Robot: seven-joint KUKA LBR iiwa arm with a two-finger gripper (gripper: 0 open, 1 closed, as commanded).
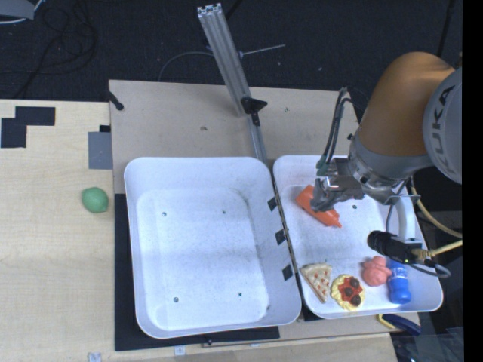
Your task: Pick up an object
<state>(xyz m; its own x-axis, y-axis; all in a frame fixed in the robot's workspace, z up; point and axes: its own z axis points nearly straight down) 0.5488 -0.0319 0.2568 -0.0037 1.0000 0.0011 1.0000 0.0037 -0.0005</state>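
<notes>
**Claw over the orange piece, right bin**

The claw (326, 199) sat right on top of the orange carrot-like piece (317, 207) in the right bin (290, 173), upper-left area. Piece's long axis ran diagonally, upper-left to lower-right, poking out on both sides of the claw. Couldn't tell whether the claw was clenched or released; the wrist blocked it. The piece looked small, orange-red, tapered, likely a plastic toy. Other candidates lay well apart near the bin's front edge: pizza slice (318, 280), pink lump (373, 271), blue item (399, 286). Left bin (143, 173) held nothing graspable.
</notes>
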